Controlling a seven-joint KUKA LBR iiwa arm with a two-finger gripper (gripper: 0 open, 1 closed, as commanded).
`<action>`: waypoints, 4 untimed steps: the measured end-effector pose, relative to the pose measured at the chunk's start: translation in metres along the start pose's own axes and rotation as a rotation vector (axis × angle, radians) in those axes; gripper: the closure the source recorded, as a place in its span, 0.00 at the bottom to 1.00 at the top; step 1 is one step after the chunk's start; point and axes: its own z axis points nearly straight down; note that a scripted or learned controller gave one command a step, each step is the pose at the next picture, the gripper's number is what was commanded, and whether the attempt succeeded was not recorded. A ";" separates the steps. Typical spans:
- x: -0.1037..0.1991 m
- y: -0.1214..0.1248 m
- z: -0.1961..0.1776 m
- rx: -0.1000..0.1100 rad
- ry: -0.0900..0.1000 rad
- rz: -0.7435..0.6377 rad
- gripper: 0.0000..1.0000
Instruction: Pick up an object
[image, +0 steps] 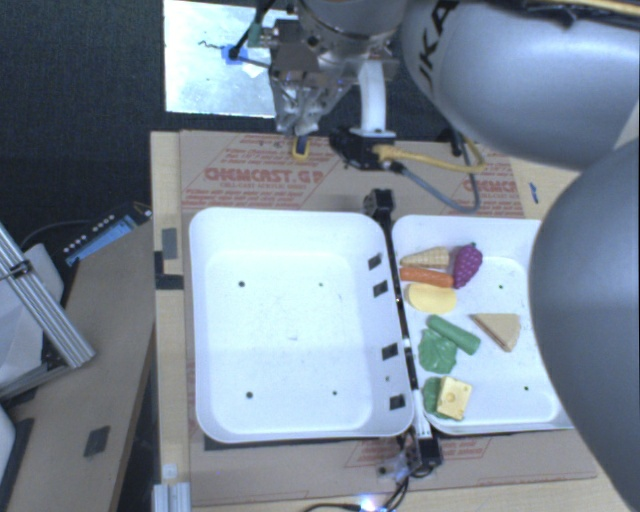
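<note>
Two white bins sit side by side on the tabletop (170, 440). The left bin (290, 325) is big and white. The right bin (510, 385) has toy food in it, all close to its left side. At the top lie a carrot (425, 259) and purple grapes (466, 264), touching each other. Just under them is a yellow piece (431, 298). Below that are two green pieces (445, 340), and a tan wedge (499, 329) lies to their right. At the bottom is a yellow cheese block (453, 398) on a green leaf. The gripper (300, 115) hangs high up past the far end of the bins, over brown cardboard (255, 175), well apart from the food. It holds nothing. I cannot tell if it is clenched or not.
</note>
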 end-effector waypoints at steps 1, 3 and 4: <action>0.000 0.000 -0.011 -0.002 0.000 -0.005 1.00; -0.070 0.006 -0.018 0.013 -0.004 0.038 1.00; -0.044 0.006 -0.012 0.011 -0.001 0.028 1.00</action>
